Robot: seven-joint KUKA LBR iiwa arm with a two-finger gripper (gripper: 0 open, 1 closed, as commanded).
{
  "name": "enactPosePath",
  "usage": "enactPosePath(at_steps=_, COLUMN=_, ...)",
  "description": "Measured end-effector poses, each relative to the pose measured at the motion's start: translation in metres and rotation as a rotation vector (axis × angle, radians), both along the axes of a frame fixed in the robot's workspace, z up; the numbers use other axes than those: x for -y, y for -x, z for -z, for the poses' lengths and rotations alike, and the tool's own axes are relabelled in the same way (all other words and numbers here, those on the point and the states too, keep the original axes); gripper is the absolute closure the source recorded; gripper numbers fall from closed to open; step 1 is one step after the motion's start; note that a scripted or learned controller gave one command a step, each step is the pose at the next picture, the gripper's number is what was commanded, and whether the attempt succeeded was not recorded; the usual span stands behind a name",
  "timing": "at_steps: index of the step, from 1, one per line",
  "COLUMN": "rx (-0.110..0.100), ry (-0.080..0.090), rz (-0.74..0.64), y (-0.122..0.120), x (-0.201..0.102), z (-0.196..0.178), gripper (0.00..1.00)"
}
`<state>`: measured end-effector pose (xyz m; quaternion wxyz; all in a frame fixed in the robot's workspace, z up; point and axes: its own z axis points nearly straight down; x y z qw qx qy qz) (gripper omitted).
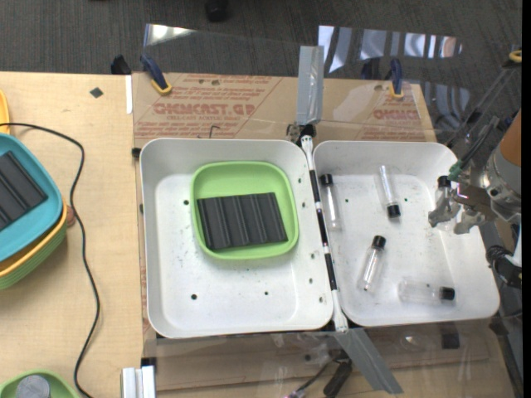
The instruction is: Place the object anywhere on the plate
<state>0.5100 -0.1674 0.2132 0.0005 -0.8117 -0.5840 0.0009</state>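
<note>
While your pincer (445, 208) hangs over the right bin's (415, 152) far edge, whether it is open or closed cannot be told. Four clear vials (372, 262) lie to its left; the green plate (241, 179) sits well beyond them.

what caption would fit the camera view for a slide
End effector poised over the right bin of clear vials, green plate waiting in the left bin.

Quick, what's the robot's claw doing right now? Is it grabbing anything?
Gripper: over the right bin's right side; open or closed cannot be told, and nothing is seen between its fingers.
</note>
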Motion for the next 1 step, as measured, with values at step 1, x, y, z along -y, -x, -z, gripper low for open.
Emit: enactPosePath(at_steps=1, rx=0.0, ry=0.0, rz=0.0, y=0.0, x=0.0001, z=-0.0001, gripper=0.0)
